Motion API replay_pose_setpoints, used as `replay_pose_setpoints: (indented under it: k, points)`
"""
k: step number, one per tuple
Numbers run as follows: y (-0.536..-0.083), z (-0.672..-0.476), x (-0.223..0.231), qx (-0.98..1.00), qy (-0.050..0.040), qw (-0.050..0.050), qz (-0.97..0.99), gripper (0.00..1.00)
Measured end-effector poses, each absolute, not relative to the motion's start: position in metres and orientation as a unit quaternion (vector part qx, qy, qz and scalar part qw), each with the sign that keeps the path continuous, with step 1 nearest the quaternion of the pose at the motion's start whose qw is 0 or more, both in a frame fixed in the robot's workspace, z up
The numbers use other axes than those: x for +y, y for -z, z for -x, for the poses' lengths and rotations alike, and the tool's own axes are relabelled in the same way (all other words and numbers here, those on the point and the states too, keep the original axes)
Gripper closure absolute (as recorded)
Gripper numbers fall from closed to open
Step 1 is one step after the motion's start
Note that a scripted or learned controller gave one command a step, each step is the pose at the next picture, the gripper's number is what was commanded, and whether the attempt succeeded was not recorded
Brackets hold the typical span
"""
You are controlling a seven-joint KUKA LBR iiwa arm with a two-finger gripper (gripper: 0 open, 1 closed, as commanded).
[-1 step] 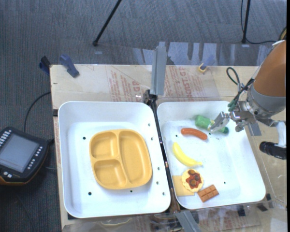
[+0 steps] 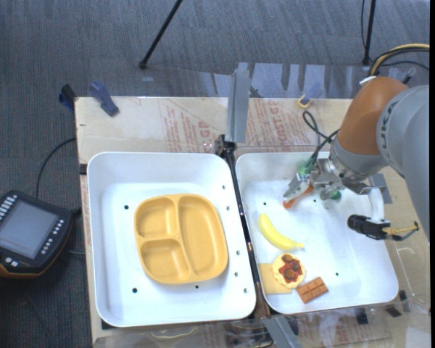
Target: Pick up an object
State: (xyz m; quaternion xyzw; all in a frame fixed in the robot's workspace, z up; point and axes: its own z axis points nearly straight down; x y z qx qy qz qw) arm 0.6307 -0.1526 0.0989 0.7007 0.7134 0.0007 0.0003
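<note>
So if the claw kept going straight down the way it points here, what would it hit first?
Most likely the bare floor of the right bin near its back left part. The claw hangs over it, pointing down and leftward. The banana lies nearer the camera, apparently off that line, though depth is hard to judge.

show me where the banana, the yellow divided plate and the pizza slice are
banana [image 2: 278, 234], camera view, middle of its curved body
yellow divided plate [image 2: 180, 270], camera view, its front rim
pizza slice [image 2: 288, 269], camera view, its red topping
</note>
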Motion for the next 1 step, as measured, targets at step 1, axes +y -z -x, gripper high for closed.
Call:
replay_pose_setpoints:
  k: [1]
  points:
    - [-0.0976,-0.6301,-0.1525,0.713,0.0000,-0.001,-0.701,0.00]
